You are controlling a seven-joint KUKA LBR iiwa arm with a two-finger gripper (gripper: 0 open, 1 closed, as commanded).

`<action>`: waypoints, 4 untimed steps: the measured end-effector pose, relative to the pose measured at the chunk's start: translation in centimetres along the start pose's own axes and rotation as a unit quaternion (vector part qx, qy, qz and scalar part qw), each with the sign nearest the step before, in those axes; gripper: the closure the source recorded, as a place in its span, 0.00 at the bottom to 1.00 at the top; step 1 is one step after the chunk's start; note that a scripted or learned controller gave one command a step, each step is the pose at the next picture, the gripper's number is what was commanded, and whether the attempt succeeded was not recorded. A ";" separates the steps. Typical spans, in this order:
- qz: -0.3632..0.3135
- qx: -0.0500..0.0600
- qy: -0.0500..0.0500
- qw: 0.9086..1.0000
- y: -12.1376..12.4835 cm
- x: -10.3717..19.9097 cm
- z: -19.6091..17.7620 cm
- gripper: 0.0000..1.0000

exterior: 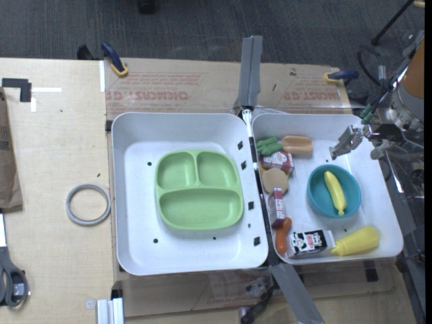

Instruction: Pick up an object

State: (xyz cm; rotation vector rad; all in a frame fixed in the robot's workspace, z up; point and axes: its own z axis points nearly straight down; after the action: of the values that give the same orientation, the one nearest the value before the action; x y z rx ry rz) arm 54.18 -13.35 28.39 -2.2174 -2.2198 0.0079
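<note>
My gripper (346, 142) hangs over the upper right part of the right bin (388, 201), with nothing between its fingers. Just below it a blue bowl (322, 196) holds a yellow banana (335, 191). Left of the gripper lie a tan bread-like piece (297, 145), a green vegetable (268, 144), a red-and-white packet (277, 160) and a brown cookie (274, 180). Along the bin's left and front lie a small tube (277, 204), an orange carrot-like piece (281, 233), a black-and-white milk carton (310, 242) and a yellow squeeze bottle (356, 241).
The left bin (128, 201) holds a green divided plate (199, 189). A grey divider bar (250, 73) rises between the bins at the back. On the bench at left lie a tape ring (88, 203) and scissors (12, 282). Blue clamps (115, 59) grip the back edge.
</note>
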 end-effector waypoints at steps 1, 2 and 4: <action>0.135 0.001 0.001 0.991 0.9 -1.6 12.8 0.00; 0.151 -0.001 0.000 0.989 2.0 -3.5 17.1 0.00; 0.138 0.001 0.001 0.990 1.6 -7.2 16.8 0.00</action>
State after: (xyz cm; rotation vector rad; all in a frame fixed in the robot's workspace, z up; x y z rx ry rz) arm 55.63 -20.55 11.59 -2.4996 -1.8921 0.0075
